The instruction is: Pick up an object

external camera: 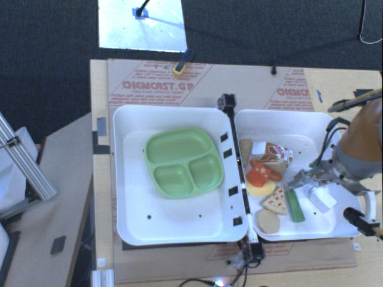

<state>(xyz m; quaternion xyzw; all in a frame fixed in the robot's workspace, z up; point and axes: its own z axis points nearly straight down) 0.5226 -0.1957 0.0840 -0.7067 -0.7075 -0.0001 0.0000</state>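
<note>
Beneath both bins, cardboard on bench

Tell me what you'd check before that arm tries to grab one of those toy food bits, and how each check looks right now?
1. Gripper is over the right bin, where the objects lie: ok.
2. A target sits close by: the green stick lies just below the gripper, apart from the pizza slice: ok.
3. Nothing is already between the fingers: cannot tell, that part is too small and blurred.
4. Fingers are spread enough to fit the stick: cannot tell.
5. Neighbours are crowded: the red tomato rests on the yellow piece, so a grab there is riskier: not ok.
6. The green plate lies in the left bin, out of the way: ok.
</note>
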